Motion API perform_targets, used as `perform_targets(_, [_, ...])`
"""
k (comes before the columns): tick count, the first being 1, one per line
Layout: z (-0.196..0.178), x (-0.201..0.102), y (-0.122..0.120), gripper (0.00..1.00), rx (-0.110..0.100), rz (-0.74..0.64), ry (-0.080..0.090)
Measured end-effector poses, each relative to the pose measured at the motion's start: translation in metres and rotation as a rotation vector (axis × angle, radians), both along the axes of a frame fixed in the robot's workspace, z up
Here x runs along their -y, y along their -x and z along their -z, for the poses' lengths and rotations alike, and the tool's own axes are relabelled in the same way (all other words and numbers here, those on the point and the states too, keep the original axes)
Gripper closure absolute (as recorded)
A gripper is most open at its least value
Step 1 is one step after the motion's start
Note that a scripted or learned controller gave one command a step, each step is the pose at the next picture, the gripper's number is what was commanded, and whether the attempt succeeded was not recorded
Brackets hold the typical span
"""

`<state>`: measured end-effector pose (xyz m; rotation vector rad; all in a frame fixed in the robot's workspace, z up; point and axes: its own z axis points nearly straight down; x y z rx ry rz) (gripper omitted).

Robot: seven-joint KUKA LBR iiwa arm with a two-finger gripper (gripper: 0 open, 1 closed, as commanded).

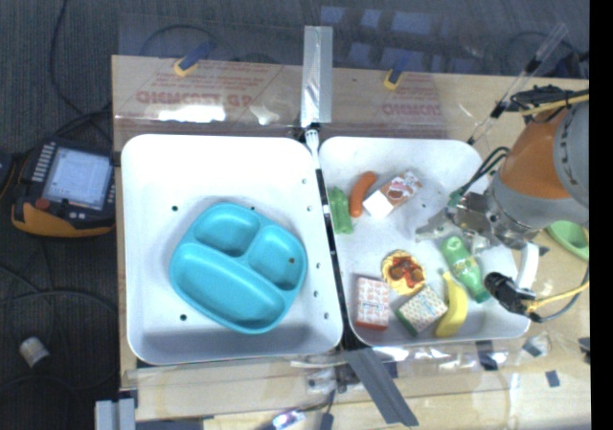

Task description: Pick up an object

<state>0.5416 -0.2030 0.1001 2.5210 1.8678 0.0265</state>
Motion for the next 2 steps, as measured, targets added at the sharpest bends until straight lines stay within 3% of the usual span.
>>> perform_targets(1, [-0.024,0.005,0.021,0.00,-0.021,0.069,0.003])
perform_targets(2, [0.004,0.001,0.009,0.00,-0.007,0.121,-0.008])
